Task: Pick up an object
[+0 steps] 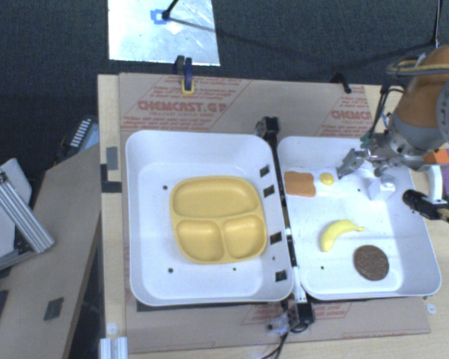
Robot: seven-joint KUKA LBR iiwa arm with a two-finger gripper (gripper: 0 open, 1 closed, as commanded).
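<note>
Table: sitting under both white bins, a cardboard sheet [284, 99] is lining the table top, with dark carpet lying beyond.
Right bin [415, 271]: holding four small items on its white floor.
Brown disc [371, 262]: lying flat nearest the camera, round, dark and rough-looking; a low target calling for a straight vertical descent.
Banana [337, 233]: lying just beyond the disc, yellow and curved; probably the easiest pick if the fingers are closing across its narrow middle.
Orange slab [300, 184]: resting near the bin's left wall, flat, with rounded corners.
Yellow piece [327, 178]: sitting just beside the slab, small and rounded.
Jaws [370, 167]: hanging over the bin's far part, spread apart and gripping nothing, well apart from the banana.
Left bin [146, 200]: carrying a yellow divided tray [213, 219].
Step in hand: the arm appears to be approaching; centring over one item before lowering is advisable.
</note>
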